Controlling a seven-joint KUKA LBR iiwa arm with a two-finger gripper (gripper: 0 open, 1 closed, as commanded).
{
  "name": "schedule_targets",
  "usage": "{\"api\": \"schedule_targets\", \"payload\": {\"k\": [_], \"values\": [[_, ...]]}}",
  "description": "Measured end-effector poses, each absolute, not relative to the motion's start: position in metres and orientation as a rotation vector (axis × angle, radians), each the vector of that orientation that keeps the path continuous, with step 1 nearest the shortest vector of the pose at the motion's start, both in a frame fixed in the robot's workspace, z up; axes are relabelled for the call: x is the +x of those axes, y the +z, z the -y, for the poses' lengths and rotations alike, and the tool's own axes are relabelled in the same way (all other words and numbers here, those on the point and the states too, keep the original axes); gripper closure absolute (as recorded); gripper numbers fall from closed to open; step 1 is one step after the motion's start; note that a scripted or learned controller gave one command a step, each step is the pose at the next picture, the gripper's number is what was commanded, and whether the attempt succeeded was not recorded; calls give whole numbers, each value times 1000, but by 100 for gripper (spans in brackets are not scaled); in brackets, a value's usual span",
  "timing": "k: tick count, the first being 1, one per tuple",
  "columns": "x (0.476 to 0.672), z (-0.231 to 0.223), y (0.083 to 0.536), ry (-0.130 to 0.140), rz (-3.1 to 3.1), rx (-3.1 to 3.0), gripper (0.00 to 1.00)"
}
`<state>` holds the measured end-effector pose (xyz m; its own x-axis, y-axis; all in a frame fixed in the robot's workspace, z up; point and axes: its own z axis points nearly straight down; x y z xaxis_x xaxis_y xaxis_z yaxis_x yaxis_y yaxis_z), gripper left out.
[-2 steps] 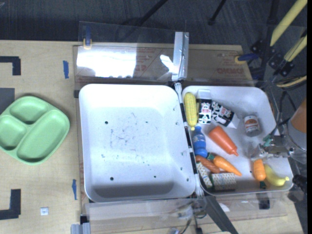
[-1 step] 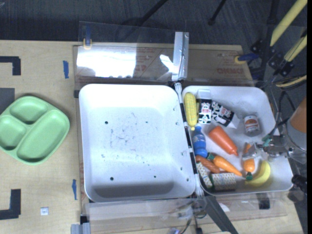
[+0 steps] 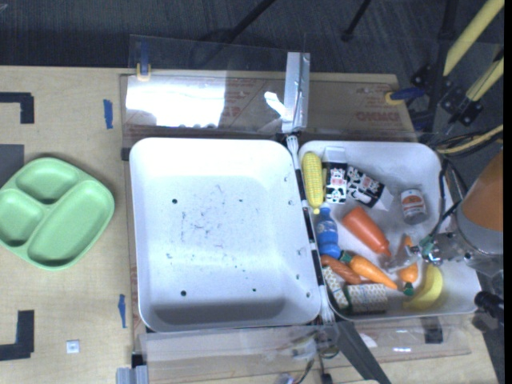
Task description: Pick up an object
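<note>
- Two white bins side by side on the tabletop [image 3: 72, 86]: left bin [image 3: 216, 154] with only faint scuffs and a few dark dots on its floor, right bin [image 3: 384, 147] crowded with small things.
- In the right bin, against its left wall: corn cob [image 3: 312, 179] lying lengthwise, with a blue bottle [image 3: 326, 237] just below it.
- Beside the corn, towards the back: black-and-white patterned box [image 3: 352, 184], tilted.
- Near the back right corner: small jar [image 3: 413, 205] with a dark lid, apart from the rest.
- In the middle: fat orange cone-shaped piece [image 3: 366, 229], slanting down to the right.
- Nearer the front: slim carrot [image 3: 373, 270] lying across other small items, and a speckled grey block [image 3: 366, 296] along the front wall.
- In the front right corner: yellow banana [image 3: 430, 288], curved, touching the wall.
- Hand [image 3: 434, 250] low over the right side of the right bin, just above the banana, on the grey arm [image 3: 484, 206] with its orange band at the right edge.
- Cannot tell whether the hand is released or clenched; too small and cluttered to read, and nothing seen grasped in it.
- Off to the left on the tabletop: green divided plate [image 3: 52, 212], well apart from both bins.
</note>
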<state>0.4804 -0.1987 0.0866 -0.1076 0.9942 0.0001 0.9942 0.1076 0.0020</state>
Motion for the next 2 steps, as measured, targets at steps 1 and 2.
{"api": "schedule_targets", "payload": {"k": [1, 2], "values": [[482, 200, 98, 7, -2329, 2097, 100], [508, 141, 205, 1, -2307, 2131, 100]]}}
